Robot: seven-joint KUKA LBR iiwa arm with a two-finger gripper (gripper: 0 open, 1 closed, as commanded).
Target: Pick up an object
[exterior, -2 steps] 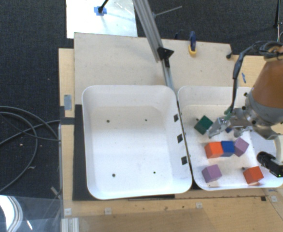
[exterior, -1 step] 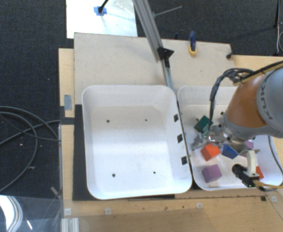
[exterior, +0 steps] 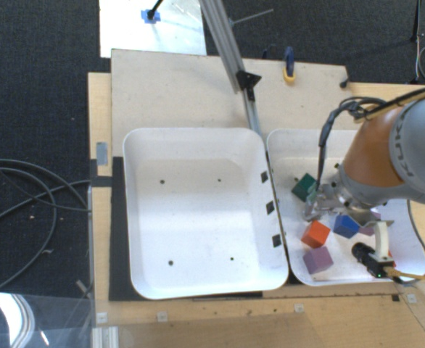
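The gripper (exterior: 315, 207) is low in the right bin (exterior: 285, 147), among small blocks; its fingers' state cannot be told. A green block (exterior: 303, 187) lies just beside it, an orange cube (exterior: 315, 233) just below, a blue cube (exterior: 346, 226) to the right, and a matte purple block (exterior: 318, 260) nearest the front rim. The left bin (exterior: 198, 140) is smooth white plastic.
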